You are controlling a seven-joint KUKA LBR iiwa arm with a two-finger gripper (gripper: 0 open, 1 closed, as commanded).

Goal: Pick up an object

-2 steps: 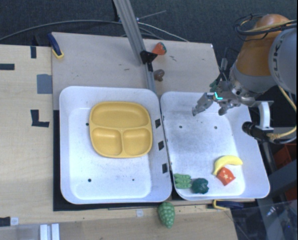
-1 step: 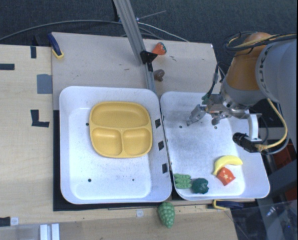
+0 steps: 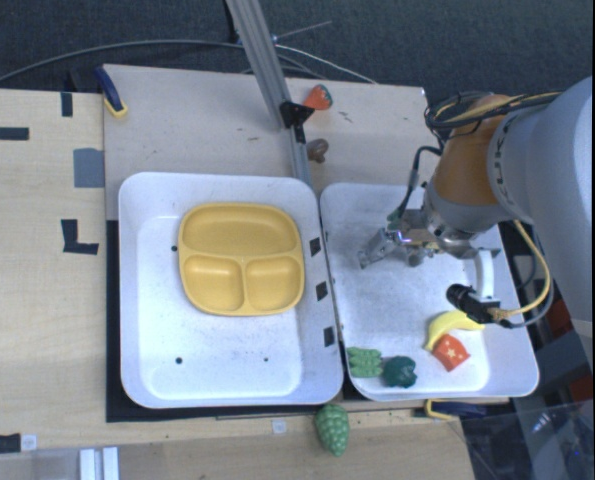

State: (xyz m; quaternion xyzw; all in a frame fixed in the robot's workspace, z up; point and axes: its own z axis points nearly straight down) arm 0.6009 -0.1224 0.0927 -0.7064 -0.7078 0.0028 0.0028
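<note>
**Objects lie clear of the gripper**

Objects, camera view: banana [image 3: 453, 323], red block [image 3: 451, 352] and green toys [image 3: 383, 366] sit at right bin [image 3: 377, 218] front, well apart from gripper [image 3: 385, 249]. Fingers spread, nothing betw. them. Yellow tray [image 3: 242, 257] in left bin [image 3: 137, 268].

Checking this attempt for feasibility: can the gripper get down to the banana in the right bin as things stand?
Probably yes. The banana lies uncovered near the bin's front, a red block touching it; the gripper sits over the same bin.
</note>
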